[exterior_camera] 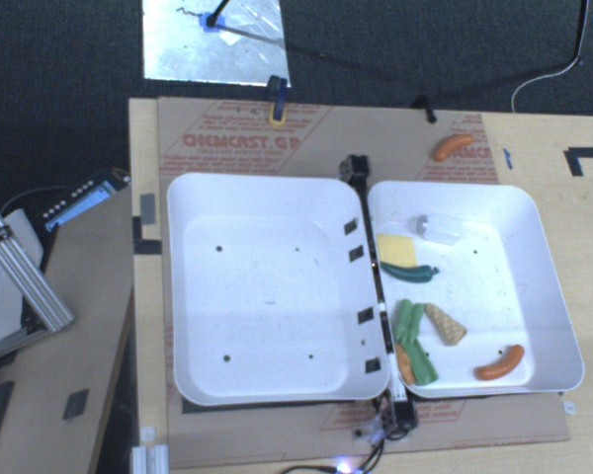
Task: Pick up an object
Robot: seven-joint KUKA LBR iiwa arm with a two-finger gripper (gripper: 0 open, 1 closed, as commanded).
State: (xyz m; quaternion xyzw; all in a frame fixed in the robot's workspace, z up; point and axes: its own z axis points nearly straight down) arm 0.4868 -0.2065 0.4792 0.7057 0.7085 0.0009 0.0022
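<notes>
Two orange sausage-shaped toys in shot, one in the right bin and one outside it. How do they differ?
The orange sausage in the right white bin lies near that bin's front right corner; the orange sausage on the board lies outside, behind the bin's back rim. The binned one looks redder. Both are short, slightly curved and tilted alike.

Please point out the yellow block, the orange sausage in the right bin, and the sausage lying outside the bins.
yellow block (396, 250): camera view, its middle.
orange sausage (500, 362): camera view, its middle.
outside sausage (453, 147): camera view, its middle.
</notes>
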